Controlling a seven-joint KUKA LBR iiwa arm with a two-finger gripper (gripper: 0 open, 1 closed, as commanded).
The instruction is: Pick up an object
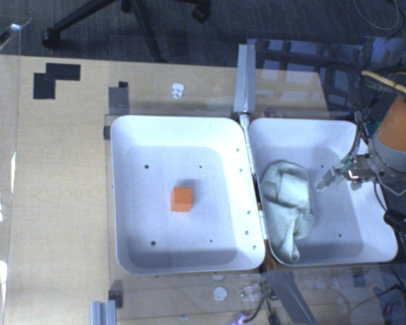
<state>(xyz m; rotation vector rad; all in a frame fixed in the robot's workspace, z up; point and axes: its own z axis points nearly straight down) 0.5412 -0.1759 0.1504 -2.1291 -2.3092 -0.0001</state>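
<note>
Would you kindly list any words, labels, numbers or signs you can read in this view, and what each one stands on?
No text can be read.
Black angular patches on the pale wooden bench: plain shapes, not letters.
Small white mark on the bench behind the left white bin: too small and blurred to read.
Small orange cube, crumpled pale cloth, right white bin, two-finger gripper: no print shows.

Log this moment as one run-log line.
gripper: over right bin, beside crumpled white cloth, holding nothing seen | orange cube: left bin | pick: not yet done
</note>
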